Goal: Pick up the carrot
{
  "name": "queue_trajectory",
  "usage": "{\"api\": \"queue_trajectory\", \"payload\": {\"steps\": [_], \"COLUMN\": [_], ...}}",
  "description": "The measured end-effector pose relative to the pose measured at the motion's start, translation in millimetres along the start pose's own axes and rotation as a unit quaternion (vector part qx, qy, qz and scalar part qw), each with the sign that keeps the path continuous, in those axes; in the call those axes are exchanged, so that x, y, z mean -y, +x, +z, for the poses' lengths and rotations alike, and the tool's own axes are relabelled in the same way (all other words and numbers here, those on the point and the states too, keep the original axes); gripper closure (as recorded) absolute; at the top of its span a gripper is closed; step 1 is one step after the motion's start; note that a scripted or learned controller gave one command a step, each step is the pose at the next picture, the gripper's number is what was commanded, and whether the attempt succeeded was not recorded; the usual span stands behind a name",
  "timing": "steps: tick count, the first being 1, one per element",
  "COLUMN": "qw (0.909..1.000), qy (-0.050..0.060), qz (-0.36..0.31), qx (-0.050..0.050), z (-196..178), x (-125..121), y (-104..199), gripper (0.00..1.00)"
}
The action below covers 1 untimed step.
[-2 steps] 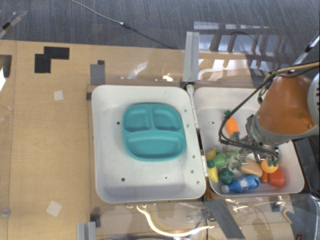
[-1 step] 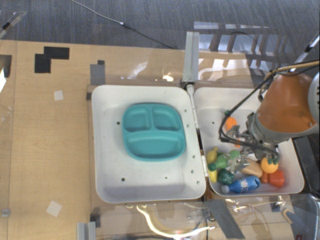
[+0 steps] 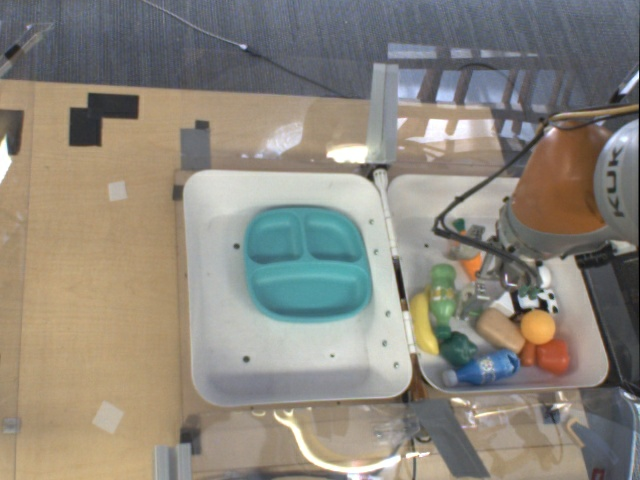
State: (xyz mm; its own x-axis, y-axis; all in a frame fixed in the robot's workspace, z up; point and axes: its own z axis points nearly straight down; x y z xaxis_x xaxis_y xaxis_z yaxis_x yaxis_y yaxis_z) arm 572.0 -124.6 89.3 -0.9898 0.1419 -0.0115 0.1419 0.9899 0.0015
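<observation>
In the camera view, the arm (image 3: 570, 183) reaches into the right bin (image 3: 420, 203), and its gripper (image 3: 492, 286) hangs over the pile of toy food. Whether it is spread or closed cannot be told from this angle. The carrot (image 3: 472, 264), a small orange piece, lies just beside the gripper on its left, partly hidden by it. Nearby lie a banana (image 3: 424, 326), an orange (image 3: 538, 327) and a blue bottle (image 3: 483, 369). A teal divided plate (image 3: 305, 264) sits in the left bin (image 3: 215, 298).
</observation>
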Motion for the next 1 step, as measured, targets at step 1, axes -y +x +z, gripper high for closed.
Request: {"api": "queue_trajectory", "payload": {"steps": [1], "qw": [1.0], "qy": [0.0], "qz": [-0.003], "qx": [0.006], "z": [-14.0], "x": [-1.7], "y": [-3.9], "gripper": [1.0]}}
